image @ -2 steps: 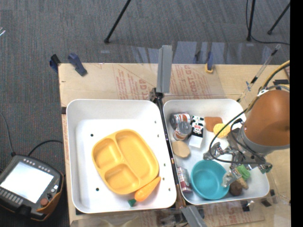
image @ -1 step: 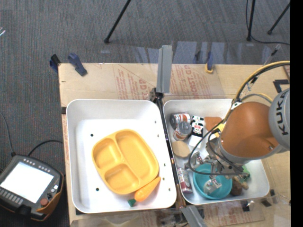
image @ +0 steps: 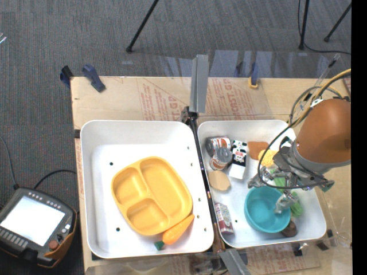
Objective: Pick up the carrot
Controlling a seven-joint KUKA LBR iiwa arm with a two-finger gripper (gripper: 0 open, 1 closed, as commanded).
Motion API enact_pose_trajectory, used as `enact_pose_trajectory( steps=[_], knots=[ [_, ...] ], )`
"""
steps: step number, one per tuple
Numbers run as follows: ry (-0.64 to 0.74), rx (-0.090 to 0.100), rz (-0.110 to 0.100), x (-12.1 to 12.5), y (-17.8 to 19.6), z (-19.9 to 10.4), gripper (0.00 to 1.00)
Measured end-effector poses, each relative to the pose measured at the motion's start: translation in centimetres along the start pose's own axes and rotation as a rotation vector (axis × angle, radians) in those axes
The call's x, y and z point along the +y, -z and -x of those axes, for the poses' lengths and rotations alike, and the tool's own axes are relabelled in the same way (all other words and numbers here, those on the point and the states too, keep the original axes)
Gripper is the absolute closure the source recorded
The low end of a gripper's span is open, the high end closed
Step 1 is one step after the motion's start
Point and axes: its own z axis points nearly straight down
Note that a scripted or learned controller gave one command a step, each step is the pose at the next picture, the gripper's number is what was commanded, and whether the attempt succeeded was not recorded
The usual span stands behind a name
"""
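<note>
The carrot (image: 178, 230) leans on the yellow divided plate (image: 151, 195) at its 5 o'clock, leafy end pointing to 8 o'clock; whether the tool (image: 285, 202) is apart, I cannot tell.

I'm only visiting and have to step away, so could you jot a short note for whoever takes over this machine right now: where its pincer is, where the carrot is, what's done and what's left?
Pincer: hanging over the teal bowl in the right bin; I cannot tell whether it is open or shut, and no carrot shows in it.
Carrot: lying in the left bin, against the near edge of the yellow divided plate.
Done: nothing visible; the carrot is not picked up.
Left: move the arm across to the left bin, grasp the carrot, lift it.
</note>
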Motion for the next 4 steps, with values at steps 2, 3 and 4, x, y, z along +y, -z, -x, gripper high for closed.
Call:
enact_pose_trajectory(
  steps=[2,3,4],
  knots=[
    [-0.065,-0.008,-0.006,1.7,6.8,13.0,0.0],
    [-0.064,0.002,-0.001,-0.1,6.2,6.0,0.0],
    [0.262,0.003,0.006,7.5,-0.6,6.5,0.0]
  ],
)
